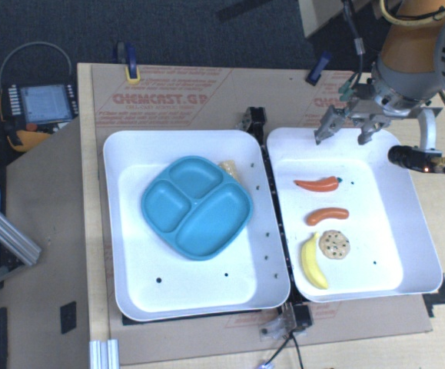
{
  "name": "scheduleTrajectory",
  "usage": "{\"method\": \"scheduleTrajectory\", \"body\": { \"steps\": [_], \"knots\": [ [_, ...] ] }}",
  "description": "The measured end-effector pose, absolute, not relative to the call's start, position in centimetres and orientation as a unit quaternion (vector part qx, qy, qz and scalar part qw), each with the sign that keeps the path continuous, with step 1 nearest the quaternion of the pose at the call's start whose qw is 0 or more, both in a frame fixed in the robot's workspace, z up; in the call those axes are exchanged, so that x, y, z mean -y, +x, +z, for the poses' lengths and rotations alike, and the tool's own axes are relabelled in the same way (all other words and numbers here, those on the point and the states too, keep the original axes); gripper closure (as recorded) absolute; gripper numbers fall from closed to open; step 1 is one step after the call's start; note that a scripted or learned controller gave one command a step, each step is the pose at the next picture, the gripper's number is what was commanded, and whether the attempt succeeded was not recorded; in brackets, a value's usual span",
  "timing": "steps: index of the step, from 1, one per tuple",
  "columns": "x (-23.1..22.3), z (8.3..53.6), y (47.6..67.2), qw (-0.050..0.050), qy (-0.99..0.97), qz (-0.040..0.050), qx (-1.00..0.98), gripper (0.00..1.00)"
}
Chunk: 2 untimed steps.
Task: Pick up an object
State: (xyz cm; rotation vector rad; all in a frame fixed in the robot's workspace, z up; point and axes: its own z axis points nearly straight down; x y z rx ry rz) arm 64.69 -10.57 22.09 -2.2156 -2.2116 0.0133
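In the right bin lie a red chili pepper, a sausage, a round cookie and a yellow banana. My gripper hangs over the bin's far rim, above and behind the pepper. Its two fingers are spread apart with nothing between them.
The left bin holds a blue divided plate, with a small pale item at the plate's far edge. A black clamp sits between the bins at the back. The arm's cable and a black part hang over the right bin's far right corner.
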Motion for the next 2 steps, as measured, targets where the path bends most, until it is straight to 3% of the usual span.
{"method": "scheduleTrajectory", "body": {
  "steps": [1, 2],
  "knots": [
    [10.5, 22.8, 64.9, 0.001, -0.707, 0.0002, 0.707, 0.00],
    [9.8, 18.1, 64.3, 0.003, -0.707, 0.0018, 0.707, 0.00]
  ]
}}
